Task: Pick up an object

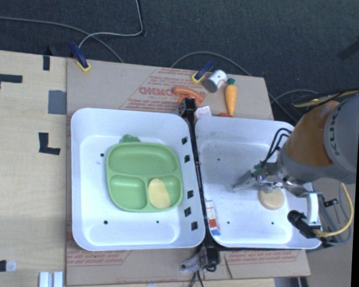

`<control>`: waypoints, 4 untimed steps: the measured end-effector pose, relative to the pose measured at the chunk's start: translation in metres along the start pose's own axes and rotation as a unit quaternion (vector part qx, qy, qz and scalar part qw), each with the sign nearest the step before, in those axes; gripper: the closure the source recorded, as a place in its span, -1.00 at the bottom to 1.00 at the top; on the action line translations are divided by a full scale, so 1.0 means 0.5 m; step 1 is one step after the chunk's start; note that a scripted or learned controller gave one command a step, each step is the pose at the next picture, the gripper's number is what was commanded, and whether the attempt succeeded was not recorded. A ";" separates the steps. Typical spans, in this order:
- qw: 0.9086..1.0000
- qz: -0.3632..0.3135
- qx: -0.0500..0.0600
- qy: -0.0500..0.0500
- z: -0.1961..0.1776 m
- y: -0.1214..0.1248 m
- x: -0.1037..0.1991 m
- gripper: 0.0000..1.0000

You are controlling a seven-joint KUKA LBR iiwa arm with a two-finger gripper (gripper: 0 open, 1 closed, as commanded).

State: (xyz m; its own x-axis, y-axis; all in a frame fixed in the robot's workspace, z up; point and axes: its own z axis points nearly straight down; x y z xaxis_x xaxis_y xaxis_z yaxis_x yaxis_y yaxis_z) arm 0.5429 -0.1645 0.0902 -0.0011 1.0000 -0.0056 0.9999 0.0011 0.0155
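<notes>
A round tan object [272, 199] lies on the floor of the right bin [235, 231], close under the arm's wrist. My gripper [236, 187] points down and left just above the bin floor, to the left of the tan object and apart from it. Its fingers meet at the tip, shut with nothing between them. In the left bin [87, 164] sits a green divided plate [143, 162] with a yellow piece [159, 194] in its lower right compartment.
A small red, white and blue packet [210, 212] lies against the right bin's left wall. Behind the bins, on the cardboard, lie a toy carrot [230, 99], an orange-red item [188, 92] and a small white cylinder [217, 80]. Cables run along the arm at right.
</notes>
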 end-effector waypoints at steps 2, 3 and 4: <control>1.000 0.001 0.004 0.000 0.002 -0.062 -0.092 -1.00; 1.000 0.001 0.000 -0.001 -0.022 -0.057 -0.093 1.00; 1.000 0.001 0.007 0.002 -0.230 -0.022 -0.118 1.00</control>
State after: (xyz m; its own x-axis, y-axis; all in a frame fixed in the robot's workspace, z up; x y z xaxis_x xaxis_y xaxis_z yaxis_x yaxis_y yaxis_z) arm 0.5299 -0.2228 0.2053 0.0001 1.0000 -0.0022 1.0000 0.0000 0.0020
